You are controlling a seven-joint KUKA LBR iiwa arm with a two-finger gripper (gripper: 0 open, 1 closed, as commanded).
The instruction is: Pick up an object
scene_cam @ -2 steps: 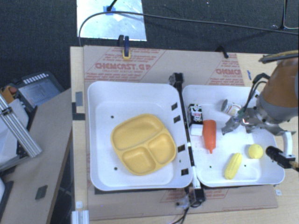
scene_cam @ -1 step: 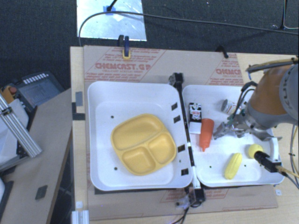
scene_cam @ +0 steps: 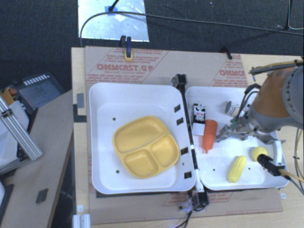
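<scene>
1. One fixed camera, mounted above the bench point(scene_cam: 156, 61).
2. It looks down at a slant; the far bench edge lies toward the top.
3. Moderate distance: the left bin point(scene_cam: 102, 141) and the right bin point(scene_cam: 213, 91) both fit in full, side by side.
4. The arm point(scene_cam: 280, 99) enters from the right.
</scene>
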